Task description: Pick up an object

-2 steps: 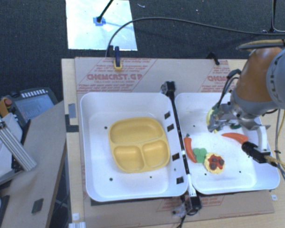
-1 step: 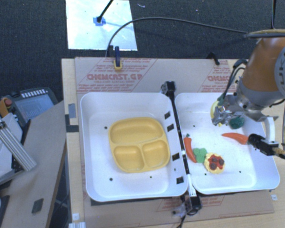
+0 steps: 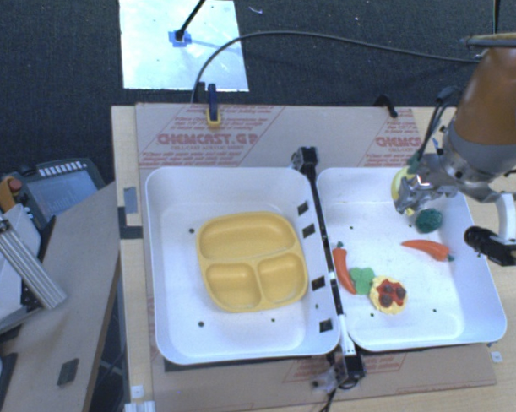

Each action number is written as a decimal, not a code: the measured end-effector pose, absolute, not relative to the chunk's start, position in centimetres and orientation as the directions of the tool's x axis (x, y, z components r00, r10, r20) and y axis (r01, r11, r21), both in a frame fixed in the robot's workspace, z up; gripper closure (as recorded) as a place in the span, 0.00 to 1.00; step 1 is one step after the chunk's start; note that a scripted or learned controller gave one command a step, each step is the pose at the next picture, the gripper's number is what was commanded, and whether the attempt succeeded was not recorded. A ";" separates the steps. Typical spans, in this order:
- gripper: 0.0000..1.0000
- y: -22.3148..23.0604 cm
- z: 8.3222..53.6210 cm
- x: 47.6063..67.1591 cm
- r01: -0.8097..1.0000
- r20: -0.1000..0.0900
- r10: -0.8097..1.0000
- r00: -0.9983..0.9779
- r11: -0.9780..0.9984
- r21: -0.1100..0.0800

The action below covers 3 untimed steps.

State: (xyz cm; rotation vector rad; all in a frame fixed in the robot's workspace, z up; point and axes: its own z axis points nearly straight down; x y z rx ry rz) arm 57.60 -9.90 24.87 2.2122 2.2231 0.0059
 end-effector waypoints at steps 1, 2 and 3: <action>1.00 -9.9 29.0 57.7 1.000 -0.001 1.000 -0.005 0.005 0.006; 1.00 -4.3 27.0 57.6 1.000 0.001 1.000 -0.008 0.008 0.002; 1.00 1.5 25.0 57.5 1.000 0.001 1.000 -0.009 0.009 0.001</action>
